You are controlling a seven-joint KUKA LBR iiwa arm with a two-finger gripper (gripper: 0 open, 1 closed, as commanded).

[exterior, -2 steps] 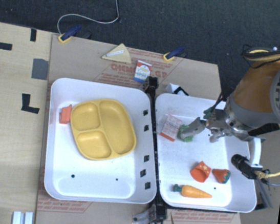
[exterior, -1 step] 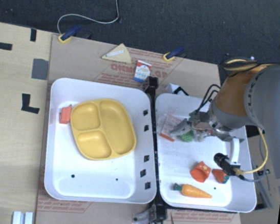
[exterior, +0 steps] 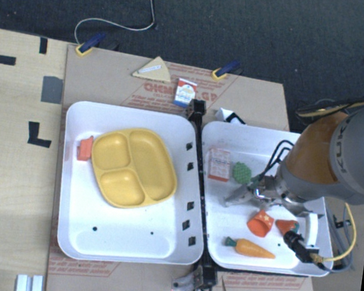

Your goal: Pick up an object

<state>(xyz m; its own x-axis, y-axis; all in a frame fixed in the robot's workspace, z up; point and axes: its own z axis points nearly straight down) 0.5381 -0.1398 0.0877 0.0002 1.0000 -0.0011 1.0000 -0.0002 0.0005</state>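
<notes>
My gripper hangs low over the middle of the right bin, open, with nothing between its fingers. A green toy lies just above it and a pale pink packet to its upper left. An orange cup sits just to the gripper's lower right, with a small red-orange piece beside it. A toy carrot lies near the bin's front wall. The grey arm with its orange band covers the bin's right side.
The left bin holds a yellow divided plate and a small orange block at its left wall. Behind the bins on the cardboard lie a small red-and-white box and a tan wedge. A black divider separates the bins.
</notes>
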